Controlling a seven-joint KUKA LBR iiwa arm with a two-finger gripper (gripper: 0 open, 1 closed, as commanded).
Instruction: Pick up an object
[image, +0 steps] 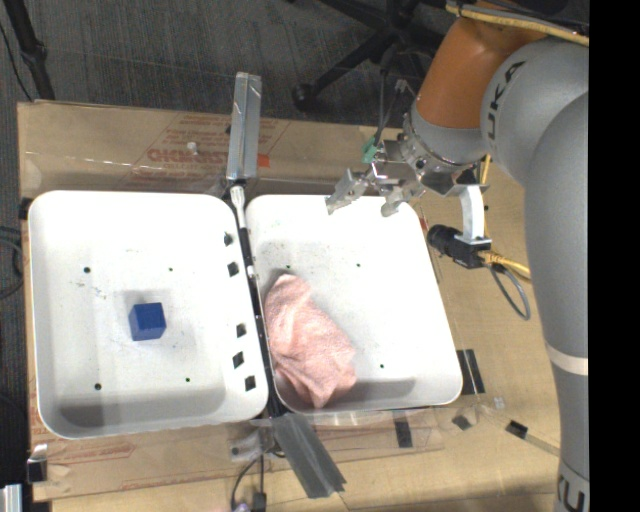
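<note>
A pink cloth (306, 342) is seen crumpled in the right bin (400, 260), lying against that bin's left wall and reaching toward its near edge. A small blue cube (148, 320) is set upright on the floor of the left bin (60, 250), well apart from the cloth and separated from it by the divider between the two bins.

The gripper (362, 200) is held above the far rim of the right bin, well apart from both cloth and cube. Its fingers (340, 198) are spread apart, and nothing is seen between them; no object is touched by them. Whether the fingertips are level with the rim or somewhat above it cannot quite be judged from this slant.

The grey arm (545, 200) with its orange band (462, 60) is brought in from the right. Both bins are carried on a table (130, 140) covered in brown card.
</note>
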